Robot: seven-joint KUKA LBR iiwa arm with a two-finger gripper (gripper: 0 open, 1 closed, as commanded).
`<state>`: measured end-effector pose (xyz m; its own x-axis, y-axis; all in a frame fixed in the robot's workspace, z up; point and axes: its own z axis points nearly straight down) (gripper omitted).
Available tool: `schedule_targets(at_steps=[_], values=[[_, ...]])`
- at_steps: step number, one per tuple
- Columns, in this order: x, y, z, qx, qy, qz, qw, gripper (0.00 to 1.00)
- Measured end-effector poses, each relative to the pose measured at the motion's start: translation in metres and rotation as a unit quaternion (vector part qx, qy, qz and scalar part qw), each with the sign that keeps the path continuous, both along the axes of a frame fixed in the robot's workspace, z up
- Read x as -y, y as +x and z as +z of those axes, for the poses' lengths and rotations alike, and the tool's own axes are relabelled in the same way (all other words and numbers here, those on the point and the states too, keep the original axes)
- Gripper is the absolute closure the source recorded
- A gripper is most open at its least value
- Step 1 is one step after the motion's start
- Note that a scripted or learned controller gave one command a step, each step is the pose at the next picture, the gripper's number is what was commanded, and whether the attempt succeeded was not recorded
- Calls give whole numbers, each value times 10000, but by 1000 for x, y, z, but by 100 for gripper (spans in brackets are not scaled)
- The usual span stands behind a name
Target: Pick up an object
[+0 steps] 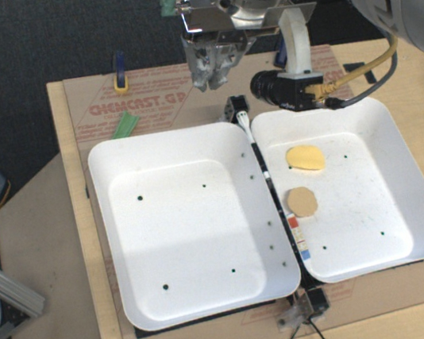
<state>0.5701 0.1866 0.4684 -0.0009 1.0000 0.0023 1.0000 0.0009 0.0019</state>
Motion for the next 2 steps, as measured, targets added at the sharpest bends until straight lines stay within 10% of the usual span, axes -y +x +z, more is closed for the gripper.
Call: schedule_targets(at_steps=[1,2], values=[[-18,-8,14,14,-1,12,10000,100],[-23,-17,-161,-91,-40,-8,10000,100]])
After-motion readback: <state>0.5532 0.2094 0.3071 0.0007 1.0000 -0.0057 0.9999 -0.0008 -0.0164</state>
